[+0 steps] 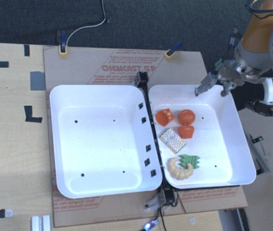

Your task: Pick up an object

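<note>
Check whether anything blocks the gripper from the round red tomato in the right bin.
Nothing visible does. The gripper is open over the right bin's far rim, and bare white floor lies between it and the tomato.

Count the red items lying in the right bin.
3: one nearest the divider, a round one beside it, and a smaller one just below that. None looks hidden.
</note>
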{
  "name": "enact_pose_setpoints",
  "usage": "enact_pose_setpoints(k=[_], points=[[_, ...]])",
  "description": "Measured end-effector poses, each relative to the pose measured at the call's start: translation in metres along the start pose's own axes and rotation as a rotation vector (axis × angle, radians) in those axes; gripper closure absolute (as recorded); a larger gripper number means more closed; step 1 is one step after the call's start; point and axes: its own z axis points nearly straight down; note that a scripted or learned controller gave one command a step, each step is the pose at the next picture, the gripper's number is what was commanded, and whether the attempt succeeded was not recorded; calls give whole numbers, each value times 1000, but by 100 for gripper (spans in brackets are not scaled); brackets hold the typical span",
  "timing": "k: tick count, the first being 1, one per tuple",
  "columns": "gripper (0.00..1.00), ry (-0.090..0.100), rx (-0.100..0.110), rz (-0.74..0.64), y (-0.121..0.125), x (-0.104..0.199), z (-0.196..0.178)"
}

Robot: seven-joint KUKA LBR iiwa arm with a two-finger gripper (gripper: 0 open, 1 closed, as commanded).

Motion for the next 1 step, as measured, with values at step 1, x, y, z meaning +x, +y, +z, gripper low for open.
enact_pose_setpoints(k=[1], points=[[0,4,15,1,-36,8,147]])
